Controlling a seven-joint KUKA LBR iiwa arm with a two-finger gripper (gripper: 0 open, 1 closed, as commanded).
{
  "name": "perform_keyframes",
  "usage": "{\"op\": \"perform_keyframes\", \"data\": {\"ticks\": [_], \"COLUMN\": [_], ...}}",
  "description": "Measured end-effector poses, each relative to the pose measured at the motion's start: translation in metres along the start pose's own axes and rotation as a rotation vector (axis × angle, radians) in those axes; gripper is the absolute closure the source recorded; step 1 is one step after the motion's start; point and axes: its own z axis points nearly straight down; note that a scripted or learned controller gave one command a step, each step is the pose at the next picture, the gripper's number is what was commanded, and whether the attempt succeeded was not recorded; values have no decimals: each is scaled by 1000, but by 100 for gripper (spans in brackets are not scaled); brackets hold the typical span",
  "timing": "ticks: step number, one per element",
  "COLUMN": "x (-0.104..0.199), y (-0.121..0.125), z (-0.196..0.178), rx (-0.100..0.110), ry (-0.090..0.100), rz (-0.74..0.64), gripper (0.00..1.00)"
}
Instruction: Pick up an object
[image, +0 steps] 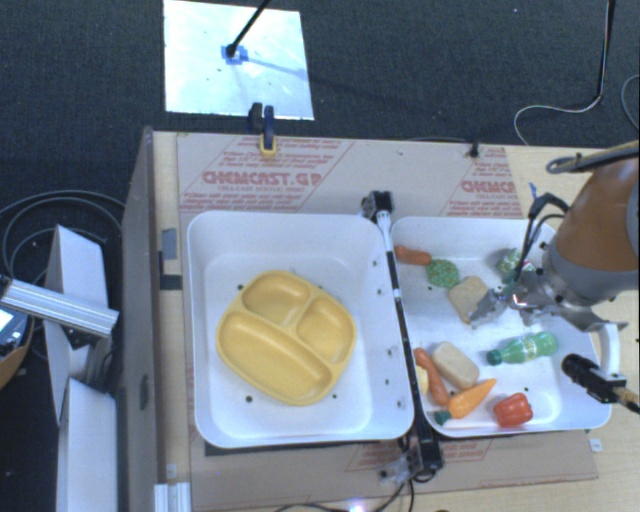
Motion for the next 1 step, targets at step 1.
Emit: {"op": "perform_keyframes", "data": {"ticks": [1], "x": [40], "y": [64], "z": [30], "rx": [-3], "ry": [-1], "rz": [0], "gripper": [0]}}
